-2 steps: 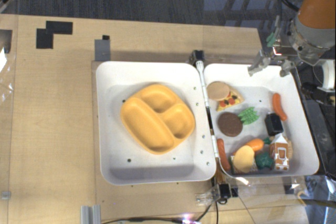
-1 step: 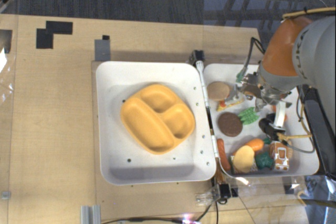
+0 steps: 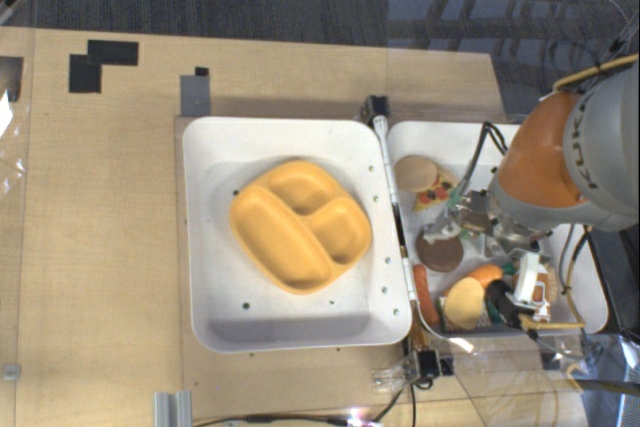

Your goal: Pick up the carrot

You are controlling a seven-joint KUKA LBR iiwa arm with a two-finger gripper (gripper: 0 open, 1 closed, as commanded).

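While the grey arm [image 3: 590, 155] with its orange band reaches in over the right bin [image 3: 455, 137], its gripper [image 3: 495, 245] hangs low above that bin's middle, and honestly it can't be told from this angle how the claw stands, too much wrist hardware in the way.

Two white bins sit side by side on the wooden bench [image 3: 100, 245]. Left bin [image 3: 210, 315] has exactly one thing in it: a yellow divided plate [image 3: 300, 225] with three compartments, sitting about dead centre and turned at an angle.

Right bin is the crowded one. Counting what's visible: one carrot [image 3: 485, 274], an orange bit just beside the gripper and partly covered by it, near the bin's front edge; one round yellow fruit-looking thing [image 3: 464, 303] touching the carrot on its front-left side; one brown disc [image 3: 440, 253] just left of the gripper; one tan round piece [image 3: 416, 172] toward the back-left corner; and one reddish sausage shape [image 3: 421, 288] along the left wall. A small multicoloured item [image 3: 436, 194] sits next to the tan one, too small to identify.
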